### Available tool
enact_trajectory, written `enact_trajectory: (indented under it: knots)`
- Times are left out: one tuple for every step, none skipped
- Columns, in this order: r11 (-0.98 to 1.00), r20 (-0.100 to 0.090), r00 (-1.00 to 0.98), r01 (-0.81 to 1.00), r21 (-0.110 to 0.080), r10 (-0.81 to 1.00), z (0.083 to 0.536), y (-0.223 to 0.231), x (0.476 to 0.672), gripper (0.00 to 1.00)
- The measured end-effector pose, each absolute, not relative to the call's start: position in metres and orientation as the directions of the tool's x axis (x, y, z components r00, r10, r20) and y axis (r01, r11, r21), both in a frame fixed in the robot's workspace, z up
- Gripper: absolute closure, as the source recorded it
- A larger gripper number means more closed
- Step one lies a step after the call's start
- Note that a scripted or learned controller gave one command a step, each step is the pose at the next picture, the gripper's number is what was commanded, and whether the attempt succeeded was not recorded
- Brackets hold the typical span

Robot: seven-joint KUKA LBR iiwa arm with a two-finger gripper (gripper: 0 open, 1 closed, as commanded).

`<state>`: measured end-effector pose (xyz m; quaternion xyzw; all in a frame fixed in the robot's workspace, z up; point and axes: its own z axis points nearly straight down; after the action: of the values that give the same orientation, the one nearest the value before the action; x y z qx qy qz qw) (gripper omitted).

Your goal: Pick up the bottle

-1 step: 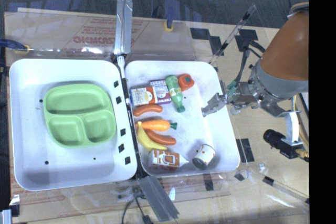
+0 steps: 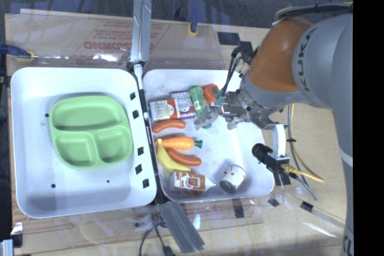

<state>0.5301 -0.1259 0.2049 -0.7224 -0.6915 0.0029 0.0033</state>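
A: Bottle (image 2: pixel 196 99), the green one, is lying in the right bin (image 2: pixel 255 186), and my gripper (image 2: pixel 207 117) is hanging right over its lower end.

B: Is the gripper grasping it?

A: I cannot tell. I'm seeing the metal tip of the gripper touching or overlapping the bottle's near end, but whether it is clenched or released is not showing from this angle.

B: What is sitting around the gripper?

A: Just left of it I'm seeing a red-and-white carton (image 2: pixel 181 103) lying against the bottle, and another small carton (image 2: pixel 161 110) further left. Just behind the gripper, beside the bottle, an orange-red item (image 2: pixel 210 92) is peeking out. Below and to the left, a sausage (image 2: pixel 168 126) is lying, then a carrot (image 2: pixel 178 143), a banana (image 2: pixel 166 159) and a second sausage (image 2: pixel 186 160) in a loose pile. Lower still, a brown juice box (image 2: pixel 188 183) is resting near the bin's front wall, and a small tipped cup (image 2: pixel 233 177) is lying below the gripper, well apart from it.

B: And the other bin?

A: Far to the gripper's left, the left bin (image 2: pixel 30 189) is holding a green divided tray (image 2: pixel 91 130). Both bins are sitting on the worktop (image 2: pixel 90 228).
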Motion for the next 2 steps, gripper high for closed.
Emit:
enact_trajectory:
  knots:
    - [-0.149,-0.001,0.149,0.989,-0.007,0.989,0.152,-0.092,0.600,0.00]
    - [-0.214,0.000,0.214,0.977,-0.007,0.977,0.089,-0.174,0.539,0.00]
